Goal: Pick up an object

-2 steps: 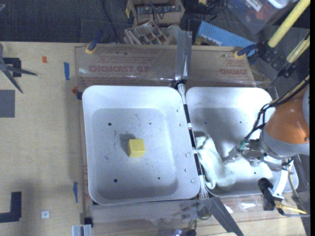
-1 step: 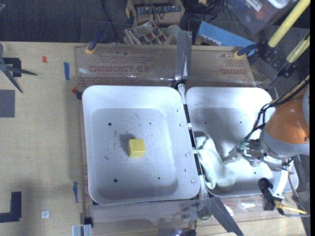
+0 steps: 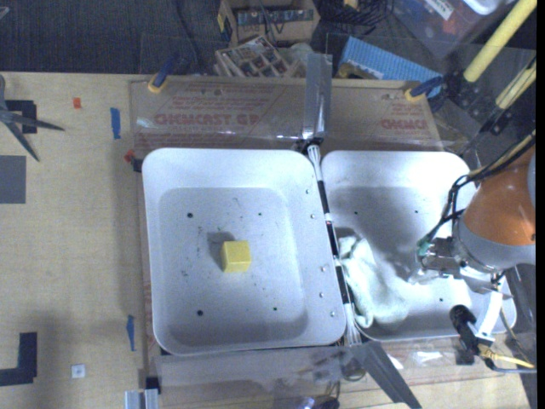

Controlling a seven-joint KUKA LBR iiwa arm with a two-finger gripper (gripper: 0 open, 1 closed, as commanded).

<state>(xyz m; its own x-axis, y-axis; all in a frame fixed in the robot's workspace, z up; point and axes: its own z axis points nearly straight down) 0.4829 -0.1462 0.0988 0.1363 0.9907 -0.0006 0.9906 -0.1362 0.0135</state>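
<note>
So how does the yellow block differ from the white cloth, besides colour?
The yellow block is a small, compact cube with sharp edges; the white cloth is larger, soft and crumpled. The block lies alone near the middle of the left bin; the cloth is bunched against the left wall of the right bin, close to the arm. Both rest on a bin floor.

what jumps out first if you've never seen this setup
A small yellow block sits alone near the middle of the left bin. In the right bin, a crumpled white cloth lies against the left wall, with the grey arm's orange band above that bin's right side.
</note>
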